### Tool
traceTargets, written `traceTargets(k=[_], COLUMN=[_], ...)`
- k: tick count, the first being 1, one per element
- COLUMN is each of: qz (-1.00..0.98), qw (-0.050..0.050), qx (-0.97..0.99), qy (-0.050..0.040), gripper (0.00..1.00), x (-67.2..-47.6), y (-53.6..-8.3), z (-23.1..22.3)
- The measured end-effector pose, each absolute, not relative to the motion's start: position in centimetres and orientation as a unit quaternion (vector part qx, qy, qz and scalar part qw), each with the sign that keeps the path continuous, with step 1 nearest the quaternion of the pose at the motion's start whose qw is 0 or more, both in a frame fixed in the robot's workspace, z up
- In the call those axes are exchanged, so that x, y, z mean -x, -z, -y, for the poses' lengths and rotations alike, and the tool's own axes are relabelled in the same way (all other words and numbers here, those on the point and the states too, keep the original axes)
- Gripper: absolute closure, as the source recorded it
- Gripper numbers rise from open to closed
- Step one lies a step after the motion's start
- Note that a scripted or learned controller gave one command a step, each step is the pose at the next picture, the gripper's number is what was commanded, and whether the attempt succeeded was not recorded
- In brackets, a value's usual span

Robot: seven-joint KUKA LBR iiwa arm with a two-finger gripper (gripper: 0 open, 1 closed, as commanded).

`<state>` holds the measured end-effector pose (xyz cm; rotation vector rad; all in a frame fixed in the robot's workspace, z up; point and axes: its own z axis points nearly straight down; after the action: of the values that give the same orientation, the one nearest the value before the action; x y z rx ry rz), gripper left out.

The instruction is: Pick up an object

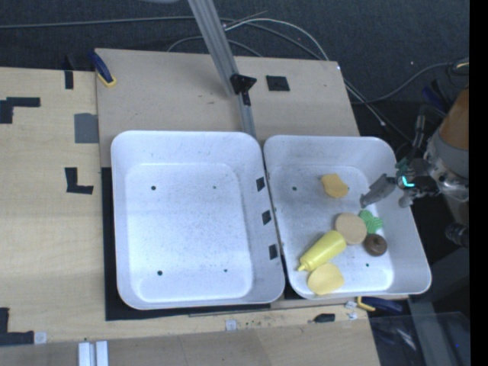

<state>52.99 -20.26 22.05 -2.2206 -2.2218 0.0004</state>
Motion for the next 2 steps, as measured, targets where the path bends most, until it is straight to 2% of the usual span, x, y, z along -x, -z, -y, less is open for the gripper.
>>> traceTargets(k=[1,2], qz=[0.707,0.707], qw=[0.000,0.002], qx=[0.707,0.707], qy=[-0.0001,-0.0011], gripper=[0.00,0.00], x=[-53.0,-52.9], y=[-22.0,-17.8], z=[20.3,20.5])
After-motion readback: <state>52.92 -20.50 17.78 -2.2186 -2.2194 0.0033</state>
